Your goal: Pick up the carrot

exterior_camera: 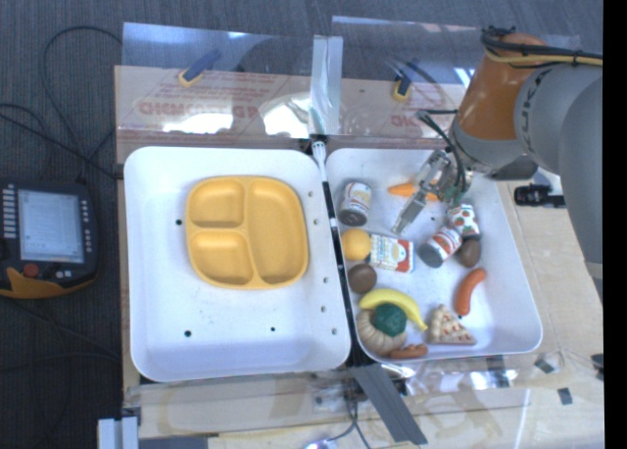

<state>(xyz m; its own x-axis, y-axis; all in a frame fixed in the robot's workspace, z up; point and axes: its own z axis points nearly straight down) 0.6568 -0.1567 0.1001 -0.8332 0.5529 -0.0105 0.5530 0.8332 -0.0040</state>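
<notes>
- Reaching in over the right bin [524,271], the arm [529,104] sets its tool [428,194] low at the bin's far side, above the other items.
- Whether the tool is released or clenched, I cannot tell; it is too small and blurred.
- The carrot [402,188] lies in the right bin just left of the tool, its orange body partly hidden by it; nothing shows it gripped.
- A can [354,203] lies left of the carrot, near the bin's left wall.
- A lemon [356,244] and a small carton [392,253] sit nearer the camera than the carrot, with a brown kiwi [361,276] below them.
- A red-and-white can [444,244] and a second small can [462,219] lie right of the carton, beneath the tool.
- A sausage [470,291], a banana [392,300] and a pizza slice [451,326] lie at the bin's near side.
- The left bin [157,339] holds a yellow tray [247,231], well apart from the carrot.
</notes>
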